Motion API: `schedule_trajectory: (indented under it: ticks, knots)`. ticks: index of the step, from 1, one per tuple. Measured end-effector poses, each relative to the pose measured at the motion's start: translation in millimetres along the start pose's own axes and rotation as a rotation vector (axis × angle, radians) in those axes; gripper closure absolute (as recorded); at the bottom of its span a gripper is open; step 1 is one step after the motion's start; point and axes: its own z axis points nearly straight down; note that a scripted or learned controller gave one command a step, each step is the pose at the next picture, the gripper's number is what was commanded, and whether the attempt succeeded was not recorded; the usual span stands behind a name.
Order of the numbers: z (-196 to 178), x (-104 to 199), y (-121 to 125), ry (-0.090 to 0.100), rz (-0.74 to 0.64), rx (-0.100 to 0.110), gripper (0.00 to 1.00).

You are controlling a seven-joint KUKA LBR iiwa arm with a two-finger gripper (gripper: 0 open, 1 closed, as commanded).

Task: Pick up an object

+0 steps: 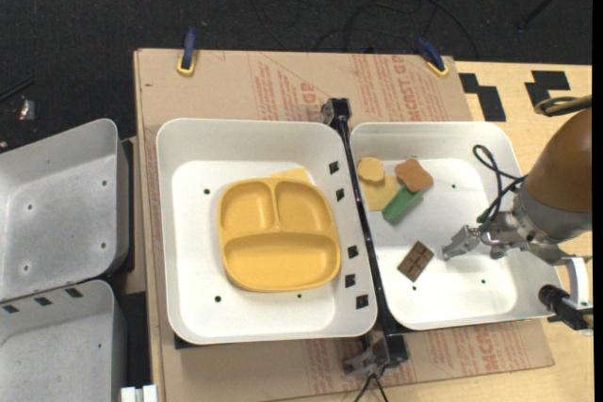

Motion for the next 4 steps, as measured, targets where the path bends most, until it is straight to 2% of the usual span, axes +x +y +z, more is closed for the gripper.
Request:
schedule_trajectory:
  ticks: [1,3,4]
  knots:
    - [-13,0,1,-0.002,0.0,-0.005,1.0]
    - [-134,-11,-4,-0.005,-0.003,-0.011,1.0]
    - [-183,-11,-3,-0.004,-0.004,-0.009,1.0]
